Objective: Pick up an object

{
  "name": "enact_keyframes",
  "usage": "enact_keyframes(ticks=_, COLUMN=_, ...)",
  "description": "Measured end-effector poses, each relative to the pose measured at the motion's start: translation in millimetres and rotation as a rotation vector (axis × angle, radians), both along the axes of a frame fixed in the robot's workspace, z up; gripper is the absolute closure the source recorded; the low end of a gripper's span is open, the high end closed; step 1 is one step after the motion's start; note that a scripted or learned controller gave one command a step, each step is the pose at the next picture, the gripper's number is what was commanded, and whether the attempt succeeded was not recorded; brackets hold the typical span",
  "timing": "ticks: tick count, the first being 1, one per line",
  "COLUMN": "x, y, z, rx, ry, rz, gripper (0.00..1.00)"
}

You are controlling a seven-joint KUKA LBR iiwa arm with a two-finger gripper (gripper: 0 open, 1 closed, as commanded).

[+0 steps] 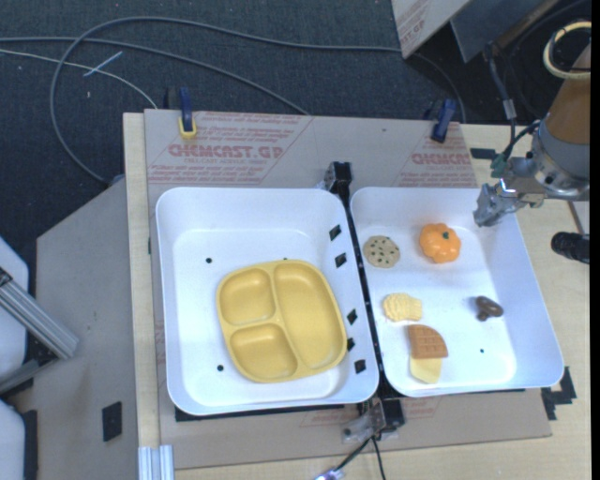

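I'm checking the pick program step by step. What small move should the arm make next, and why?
Probably shift the gripper left and down toward the orange pumpkin toy: it is the nearest object in the right bin, and the gripper hangs above the bin's far right corner.

A light wooden tabletop stands on dark carpeted floor. Grey cables loop across the carpet at upper left. A brown protective board printed with red lettering lies on the tabletop, fastened by blue clamps. A cardboard box sits beyond the far edge.
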State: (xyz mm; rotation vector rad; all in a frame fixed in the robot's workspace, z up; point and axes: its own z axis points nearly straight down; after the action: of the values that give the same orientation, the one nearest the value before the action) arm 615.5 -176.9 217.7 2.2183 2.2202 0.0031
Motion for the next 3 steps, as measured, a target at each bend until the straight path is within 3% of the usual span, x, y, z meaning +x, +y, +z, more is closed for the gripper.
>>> enact_keyframes(ticks=2, x=-12.2, y=112.2, z=19.3, rx=0.004, ry=0.005, rz=0.006, gripper=1.00)
enact_keyframes(ticks=3, x=-28.2, y=172.6, z=10.6, rx=0.004, ry=0.008, rz=0.005, gripper=1.00)
